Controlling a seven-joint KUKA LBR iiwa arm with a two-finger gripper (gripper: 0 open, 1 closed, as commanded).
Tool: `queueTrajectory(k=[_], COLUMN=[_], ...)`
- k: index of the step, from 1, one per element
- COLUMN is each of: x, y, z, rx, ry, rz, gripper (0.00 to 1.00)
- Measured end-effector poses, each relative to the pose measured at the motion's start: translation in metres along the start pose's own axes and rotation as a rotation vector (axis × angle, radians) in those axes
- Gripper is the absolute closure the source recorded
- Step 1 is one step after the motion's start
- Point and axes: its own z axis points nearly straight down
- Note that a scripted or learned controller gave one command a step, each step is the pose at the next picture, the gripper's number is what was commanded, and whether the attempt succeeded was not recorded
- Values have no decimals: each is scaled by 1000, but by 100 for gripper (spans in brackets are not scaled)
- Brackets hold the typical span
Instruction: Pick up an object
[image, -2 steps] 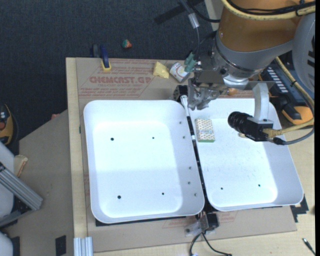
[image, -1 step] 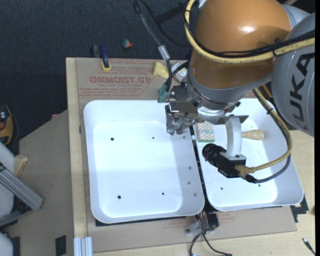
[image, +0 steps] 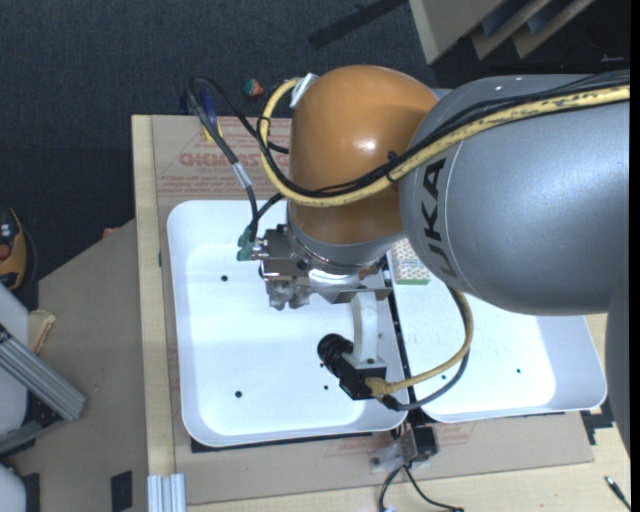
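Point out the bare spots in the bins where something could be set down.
Left bin: bare floor from its left wall to the gripper, and along the near rim. Right bin: bare near corner. It is crowded around the divider, under the arm.

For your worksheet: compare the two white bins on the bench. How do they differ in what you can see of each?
The left bin shows most of its floor; the right bin is largely covered by the grey arm. The arm's orange band hangs over the left bin, while a patterned object lies at the right bin's far corner. Both are shallow, white and round-cornered.
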Motion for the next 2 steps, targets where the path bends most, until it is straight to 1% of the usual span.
queueTrajectory(k=[1,2], x=[-3,16], y=[-11,-10], z=[-64,-206], rx=[-20,-31], ry=[7,13], rz=[3,1], gripper=[100,100])
